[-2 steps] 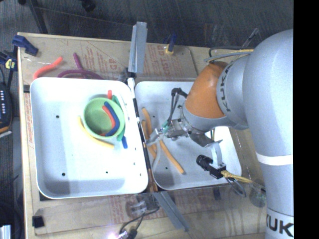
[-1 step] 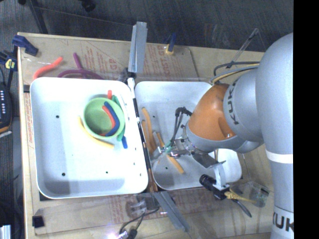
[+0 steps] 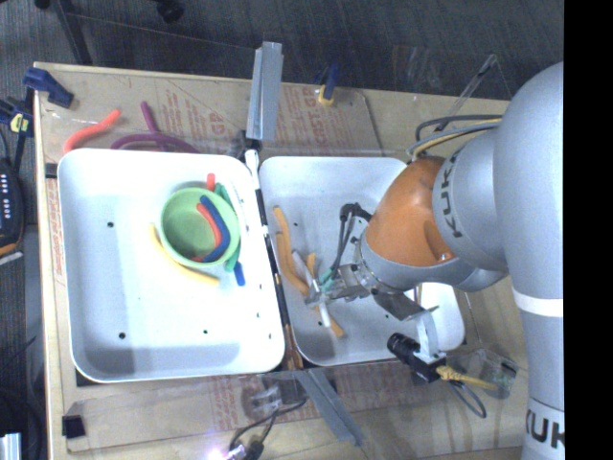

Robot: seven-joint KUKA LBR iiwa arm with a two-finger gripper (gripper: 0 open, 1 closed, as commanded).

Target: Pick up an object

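From my overhead camera I see the arm reaching in from the right over the right bin, its orange band bulging above the wrist. The gripper is down low in that bin, near its left wall, among a small clutter of objects. Whether its fingers are spread or closed I cannot tell; the wrist hardware and the clutter hide them from me.

Just beside the gripper lies a long orange piece, running down along the bin's left side, with a shorter orange stick below it. Something teal sits right at the gripper, too small for me to name.

The left bin holds a green bowl, with red, blue and yellow curved pieces in and around it. On the worktop behind the left bin lie an orange strip and a purple loop.
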